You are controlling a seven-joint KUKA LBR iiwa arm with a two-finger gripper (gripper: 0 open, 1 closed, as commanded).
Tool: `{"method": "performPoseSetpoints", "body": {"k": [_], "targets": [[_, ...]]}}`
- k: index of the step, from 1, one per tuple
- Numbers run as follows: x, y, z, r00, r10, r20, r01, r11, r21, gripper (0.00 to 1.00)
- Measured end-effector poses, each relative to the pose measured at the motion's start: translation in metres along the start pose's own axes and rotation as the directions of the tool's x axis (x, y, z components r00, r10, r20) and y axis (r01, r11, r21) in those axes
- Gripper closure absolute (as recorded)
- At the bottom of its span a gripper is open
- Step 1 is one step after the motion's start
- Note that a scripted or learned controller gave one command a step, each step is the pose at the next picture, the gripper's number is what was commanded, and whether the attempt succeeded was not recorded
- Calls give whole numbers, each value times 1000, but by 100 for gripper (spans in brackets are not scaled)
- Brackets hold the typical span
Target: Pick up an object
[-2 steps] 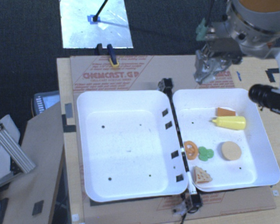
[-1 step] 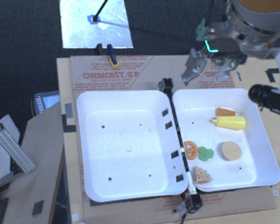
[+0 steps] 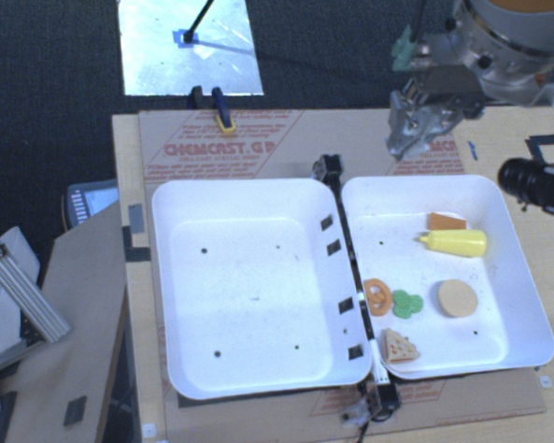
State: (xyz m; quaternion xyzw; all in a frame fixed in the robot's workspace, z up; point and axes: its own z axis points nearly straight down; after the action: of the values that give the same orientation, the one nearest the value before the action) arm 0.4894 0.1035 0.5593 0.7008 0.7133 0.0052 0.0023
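Not much progress can be reported so far, tbh. Nothing has been picked up: the claw is parked up above the far edge of the right bin, over the cardboard sheet rather than over anything grabbable, and nothing is seen held in it. Whether it's spread or closed can't be told, since the metal tip is blurred into one grey lump from this angle.

All the candidates are sat in the right bin. An orange wedge is tucked near the far edge, touching or just beside the yellow squeeze bottle, which is lying on its side. Nearer the divider, an orange pretzel-looking ring is found right up against a green leafy piece, with a round tan disc just beside those. A cracker-like wedge is wedged into the near corner by the divider. The left bin has no items showing.

So basically everything is left: a target has to be chosen, the arm brought over and down, and a lift made.

Hard to make out: the arm is cut off at the top right corner, and what the small toys really are can only be guessed at.
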Motion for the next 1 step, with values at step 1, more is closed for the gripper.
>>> {"method": "performPoseSetpoints", "body": {"k": [1], "targets": [[0, 0, -11, 1000, -5, -1, 5, 1000, -2, 100]]}}
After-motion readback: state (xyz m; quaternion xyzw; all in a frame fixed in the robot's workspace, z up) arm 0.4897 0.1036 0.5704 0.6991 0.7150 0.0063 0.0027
